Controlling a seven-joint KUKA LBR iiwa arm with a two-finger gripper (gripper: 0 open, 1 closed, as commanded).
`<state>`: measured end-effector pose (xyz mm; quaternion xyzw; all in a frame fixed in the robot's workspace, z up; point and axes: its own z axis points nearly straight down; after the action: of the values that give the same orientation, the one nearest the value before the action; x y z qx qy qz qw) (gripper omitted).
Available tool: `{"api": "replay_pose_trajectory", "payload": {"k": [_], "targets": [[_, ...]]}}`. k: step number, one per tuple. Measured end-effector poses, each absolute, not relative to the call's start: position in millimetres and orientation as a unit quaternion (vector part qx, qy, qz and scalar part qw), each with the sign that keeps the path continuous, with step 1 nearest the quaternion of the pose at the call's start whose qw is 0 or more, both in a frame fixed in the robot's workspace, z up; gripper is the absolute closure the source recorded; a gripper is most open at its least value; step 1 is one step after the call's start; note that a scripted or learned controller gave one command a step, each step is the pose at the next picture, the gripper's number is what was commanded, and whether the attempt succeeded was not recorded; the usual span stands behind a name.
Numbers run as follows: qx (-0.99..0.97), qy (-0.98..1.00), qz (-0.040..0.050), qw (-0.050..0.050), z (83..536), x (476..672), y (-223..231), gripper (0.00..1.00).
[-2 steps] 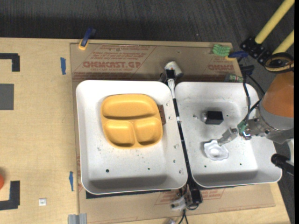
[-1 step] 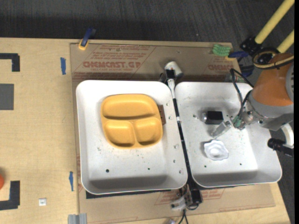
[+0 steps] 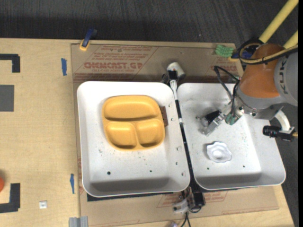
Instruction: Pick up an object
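A yellow three-compartment tray (image 3: 134, 122) lies upside up in the left bin (image 3: 90, 141). In the right bin (image 3: 255, 160) a small white crumpled-looking object (image 3: 218, 152) rests near the middle front. My gripper (image 3: 209, 121) hangs low over the right bin's back half, a little above and behind the white object and apart from it. The grey arm with its orange band (image 3: 259, 79) reaches in from the right.
Both bins sit on a brown cardboard sheet (image 3: 118, 60) on the bench. A black divider strip (image 3: 182, 141) with a cable runs between the bins. A yellow rod (image 3: 279, 18) slants at the top right. Blue tape marks (image 3: 64, 66) dot the bench.
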<state>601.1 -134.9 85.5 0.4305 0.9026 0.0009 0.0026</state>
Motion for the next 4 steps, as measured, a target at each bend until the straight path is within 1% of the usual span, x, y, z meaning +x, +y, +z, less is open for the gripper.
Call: {"api": "replay_pose_trajectory", "payload": {"k": [1,2,3,4], "targets": [[0.448,0.894,-0.0034,-0.008,84,657.1,-98,0.0],[0.538,0.843,0.0003,0.0,85,620.6,-103,0.0],[0.538,0.843,0.0018,0.001,96,621.8,-102,1.0],[0.625,0.781,0.0003,0.0,185,569.6,-54,1.0]]}}
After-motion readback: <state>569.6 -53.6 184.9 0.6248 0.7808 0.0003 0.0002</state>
